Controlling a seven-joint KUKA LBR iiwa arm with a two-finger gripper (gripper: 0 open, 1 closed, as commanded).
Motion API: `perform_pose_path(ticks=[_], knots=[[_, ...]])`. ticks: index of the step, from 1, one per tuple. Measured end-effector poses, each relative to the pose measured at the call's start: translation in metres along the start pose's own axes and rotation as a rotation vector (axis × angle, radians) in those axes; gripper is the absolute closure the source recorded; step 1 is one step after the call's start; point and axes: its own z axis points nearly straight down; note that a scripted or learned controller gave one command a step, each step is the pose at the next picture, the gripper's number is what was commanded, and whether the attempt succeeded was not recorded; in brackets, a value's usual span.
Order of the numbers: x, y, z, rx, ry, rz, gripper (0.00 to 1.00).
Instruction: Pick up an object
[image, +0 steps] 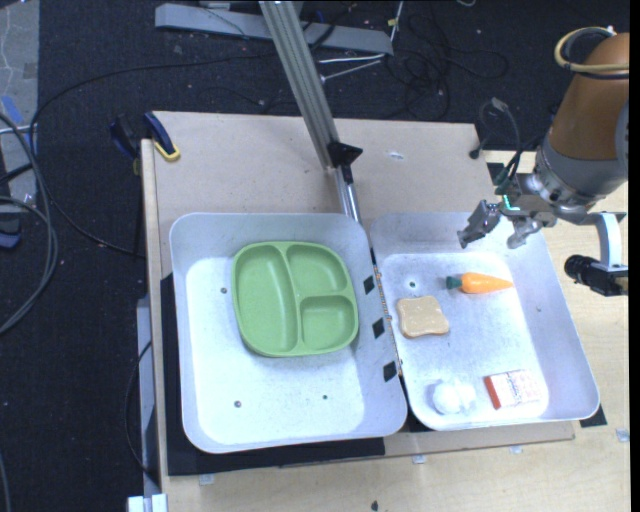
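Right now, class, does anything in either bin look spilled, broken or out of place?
Nothing stands out. The green divided plate lies flat in the left bin. The carrot, bread slice, white ball and small carton lie apart in the right bin.

Tan wooden bench (250, 165) on dark speckled floor (70, 330); black cables (60, 235) trailing

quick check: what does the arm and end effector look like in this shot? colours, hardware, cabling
The arm shows an orange-brown rounded segment with a pale ring on top, then a grey wrist below it. The gripper is small, grey metal, two short fingers, with a small teal spot near its base. A thin dark cable loops beside the wrist.
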Motion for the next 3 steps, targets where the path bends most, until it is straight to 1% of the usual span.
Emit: perform_pose_path(ticks=[1,2,3], knots=[[0.000,0.000,-0.001,-0.002,0.000,0.000,0.00],[0.001,0.001,0.042,0.002,0.000,0.001,0.00],[0.003,-0.002,0.106,0.004,0.000,0.001,0.00]])
